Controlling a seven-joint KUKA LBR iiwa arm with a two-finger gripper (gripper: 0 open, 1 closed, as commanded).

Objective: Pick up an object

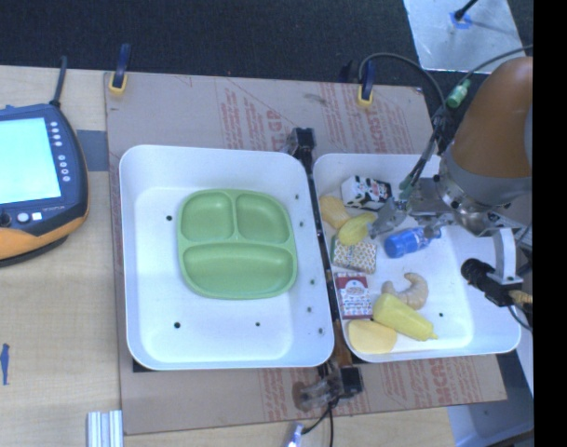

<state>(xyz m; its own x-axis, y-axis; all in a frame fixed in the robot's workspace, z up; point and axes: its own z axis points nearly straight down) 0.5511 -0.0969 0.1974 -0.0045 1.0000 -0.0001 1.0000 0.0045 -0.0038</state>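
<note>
We are looking down on the desk, where two white bins are sitting side by side. The left bin is carrying a green divided plate. The right bin is holding a scatter of small things, and our arm is reaching over it from the right.

The tool is hanging low over the upper middle of the right bin. A blue bottle-like object is lying just beside it, below and slightly to the right, close enough that we cannot tell whether the two are touching. A yellow piece is lying just to the tool's left, with another yellowish round thing beyond it by the bin's left wall. A black-and-white toy is sitting above and left of the tool.

Whether the tool is spread or pressed together we cannot tell; its tip is blurring into dark metal parts, and we are not seeing anything clearly pinched in it.

Further down the bin, a tan curved piece is lying near a yellow corn-like object, which is touching a pale yellow disc at the lower left corner. Two small printed packets are lying along the left wall. A handheld control screen is resting on the desk, well apart on the left.
</note>
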